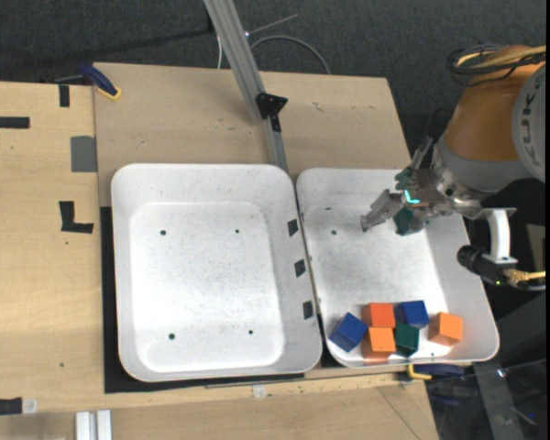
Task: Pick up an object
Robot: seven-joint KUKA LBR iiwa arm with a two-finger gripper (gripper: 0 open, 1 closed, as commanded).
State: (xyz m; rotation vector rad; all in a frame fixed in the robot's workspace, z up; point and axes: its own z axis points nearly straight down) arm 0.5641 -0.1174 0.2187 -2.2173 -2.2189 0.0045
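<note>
1. Bench of pale wood (pixel 192 117) carries two shallow white plastic bins side by side; left bin (pixel 202 269), right bin (pixel 376 264).
2. Grey arm with orange band (pixel 490 122) reaches in from the right, over the far part of the right bin.
3. Two-finger gripper (pixel 385 214) hangs above the right bin's far half, tilted toward the left. Fingers look spread apart with nothing between them, though the view is small and dark there, so this is a fair guess at best.
4. Small teal light or part (pixel 407 198) shows near the gripper's wrist.
5. Cluster of small blocks sits at the near edge of the right bin, well apart from the gripper: blue cube (pixel 349 331) leftmost, orange cube (pixel 380 315), second orange cube (pixel 381 341), dark green cube (pixel 406 338), second blue cube (pixel 412 313), and orange cube on the right (pixel 447 327).
6. Blocks touch or nearly touch one another; the rightmost orange one stands slightly apart.
7. Grey metal pole (pixel 243 49) slants across the far side of the bench.
</note>
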